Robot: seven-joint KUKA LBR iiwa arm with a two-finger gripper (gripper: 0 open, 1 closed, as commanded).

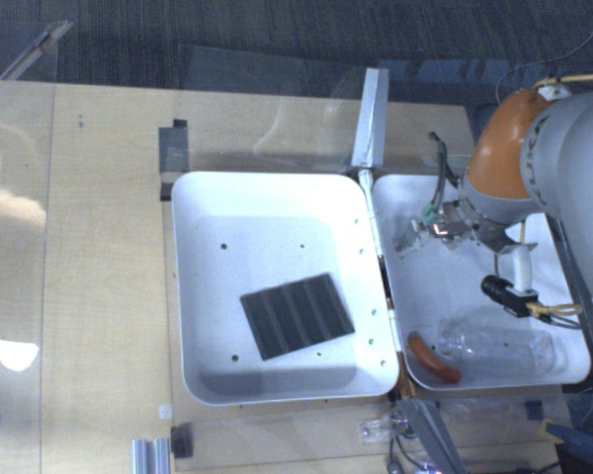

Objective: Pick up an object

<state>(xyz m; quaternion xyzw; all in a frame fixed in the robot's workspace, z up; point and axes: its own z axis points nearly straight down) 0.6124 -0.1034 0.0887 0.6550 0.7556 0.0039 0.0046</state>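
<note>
We see two white bins side by side on the wooden surface (99, 294). The left bin (208, 215) holds a dark ribbed rectangular pad (296, 316), lying flat and skewed near its middle. In the right bin (415, 205), a reddish sausage-shaped object (433, 358) lies at the near left corner, just beside what looks like a clear plastic bottle (494, 346) — hard to make out. The gripper (430, 230) hangs over the right bin's far part, apart from both; the arm (534, 156) hides its posture, so we cannot tell its state.
</note>
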